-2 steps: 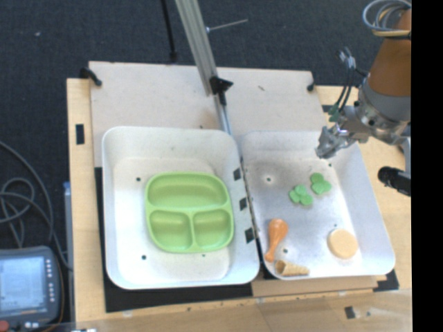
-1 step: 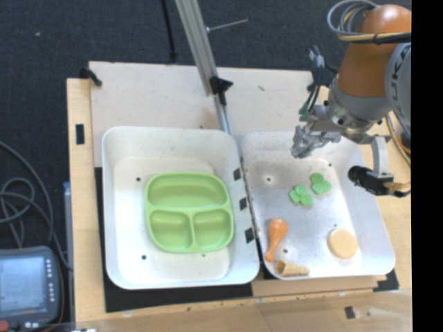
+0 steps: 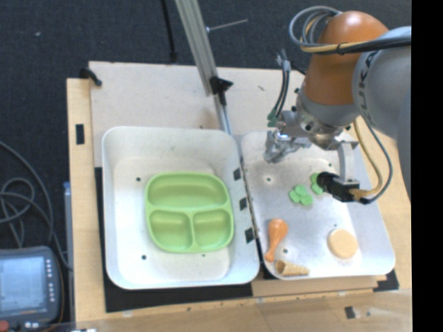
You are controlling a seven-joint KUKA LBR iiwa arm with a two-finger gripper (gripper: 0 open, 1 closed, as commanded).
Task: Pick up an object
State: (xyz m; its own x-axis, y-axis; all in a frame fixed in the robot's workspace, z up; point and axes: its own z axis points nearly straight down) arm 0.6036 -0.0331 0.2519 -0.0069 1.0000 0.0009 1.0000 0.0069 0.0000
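My gripper hangs over the far left corner of the right bin, and nothing is visibly in it. Several small toys lie in that bin. A green leafy piece sits near the middle, and a second green piece lies just right of it, partly under a black part of the arm. An orange carrot-like piece lies near the bin's left wall. A round tan disc rests at the front right. A tan wedge sits at the front edge.
The left bin holds a green divided plate. A slanted metal pole rises behind the bins. The arm's orange band and cables loom over the right bin's far side.
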